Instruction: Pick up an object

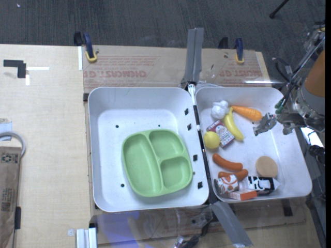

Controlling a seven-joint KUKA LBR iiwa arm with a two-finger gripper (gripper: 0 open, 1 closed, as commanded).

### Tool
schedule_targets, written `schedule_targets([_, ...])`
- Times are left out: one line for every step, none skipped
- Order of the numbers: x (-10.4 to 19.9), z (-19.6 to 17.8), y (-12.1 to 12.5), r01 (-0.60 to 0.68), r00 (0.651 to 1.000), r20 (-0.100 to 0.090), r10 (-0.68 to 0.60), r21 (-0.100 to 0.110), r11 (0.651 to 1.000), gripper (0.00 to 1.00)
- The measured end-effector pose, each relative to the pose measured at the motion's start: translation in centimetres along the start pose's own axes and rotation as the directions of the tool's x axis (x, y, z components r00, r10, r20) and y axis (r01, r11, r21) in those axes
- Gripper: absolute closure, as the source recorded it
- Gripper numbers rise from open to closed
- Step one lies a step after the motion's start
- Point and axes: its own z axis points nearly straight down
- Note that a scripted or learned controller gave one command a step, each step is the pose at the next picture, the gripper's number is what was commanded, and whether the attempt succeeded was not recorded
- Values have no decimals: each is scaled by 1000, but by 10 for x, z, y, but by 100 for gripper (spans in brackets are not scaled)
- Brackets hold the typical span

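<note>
Table [41,138], pale wood, carries two shallow white plastic bins side by side. Left bin [103,112] holds a light green three-compartment plastic tray [156,162], nothing else. Right bin [295,174] holds all the candidates: orange toy carrot [246,112] at 12 o'clock, yellow toy banana [233,126] just below it, white lumpy toy [220,108] at 11, small red-and-white packet [222,133] touching a round yellow lemon-like ball [211,140] at 9, orange-red toy sausage [227,163] mid-bin, tan round biscuit-like disc [267,166] at 4, red-white carton [234,186] and black-and-white packet [261,184] at 6.

Gripper [264,124] sits over the right bin at roughly 2 o'clock, just right of the carrot tip. Fingers look slightly parted, nothing between them.

Step, my read: approach, no grasp yet. No target committed. Nearest pick is the carrot or banana; next move needs a short shift toward 9 o'clock, descend, straddle the narrow axis, close.
</note>
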Motion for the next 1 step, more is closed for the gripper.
schedule_targets([29,101,58,201,980,3,-201,-8,979,0])
